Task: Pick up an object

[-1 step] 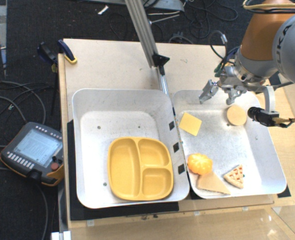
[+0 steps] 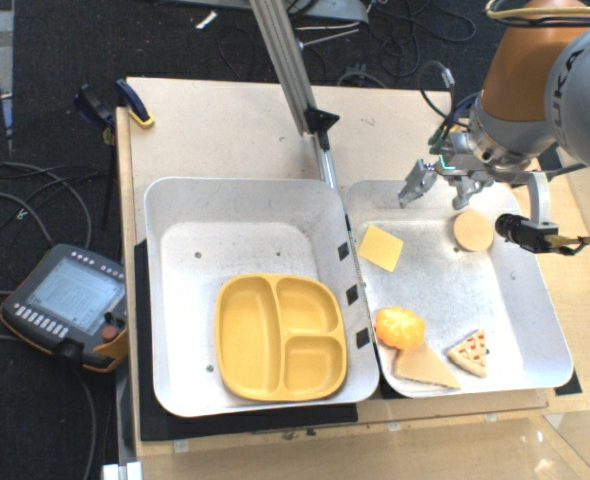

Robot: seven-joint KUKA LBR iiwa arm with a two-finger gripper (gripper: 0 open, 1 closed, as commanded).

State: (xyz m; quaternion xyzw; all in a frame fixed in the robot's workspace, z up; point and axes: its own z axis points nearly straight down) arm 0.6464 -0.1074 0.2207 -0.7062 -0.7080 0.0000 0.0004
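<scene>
My gripper (image 2: 438,188) hangs over the far edge of the right bin (image 2: 520,318), its two grey fingers spread apart with nothing between them. Inside that bin lie a yellow cheese square (image 2: 381,247), a round tan cookie-like disc (image 2: 472,231), an orange fruit (image 2: 399,328), a tan wedge (image 2: 423,368) and a small pizza slice (image 2: 469,353). The disc sits just right of and nearer than the fingers; the cheese square lies to their lower left.
The left bin (image 2: 175,228) holds a yellow divided tray (image 2: 280,336). A slanted metal pole (image 2: 285,53) crosses above the bins' far edge. A teach pendant (image 2: 70,303) lies on the floor at left, among cables.
</scene>
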